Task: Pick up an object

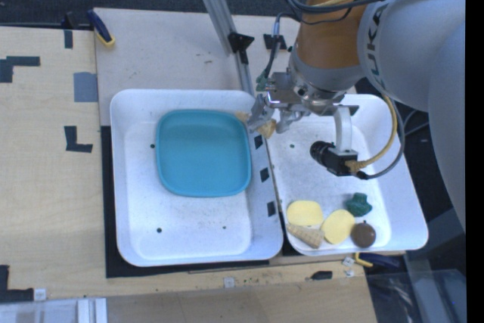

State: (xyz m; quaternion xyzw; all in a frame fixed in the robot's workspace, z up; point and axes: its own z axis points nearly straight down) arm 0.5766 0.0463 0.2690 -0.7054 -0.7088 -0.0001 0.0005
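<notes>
Where the bench [45,185] runs pale and wooden across the view, the grey arm [412,34] with its orange band reaches in from the right and hangs over the far edge of the two bins. The left bin [128,238] is the larger-looking of the pair, and a blue plate [203,153] lies flat in its far half, close to the wall it shares with its neighbour. The right bin [401,231] sits just beside it, their rims touching along the middle. The gripper [263,119] is low over that shared wall near the far corner of the right bin, right beside the plate's far right corner; a small yellowish bit shows at its tip, but whether the fingers are spread or closed on anything cannot be told from this angle. The loose things lie well apart from it, gathered in the near part of the right bin: a yellow disc [305,212], a second yellow disc [338,226] just beside it, a tan cone [306,236] touching the near edge of the first disc, a brown ball [364,234] at the near right, and a small green piece [359,203] just beyond the ball.
</notes>
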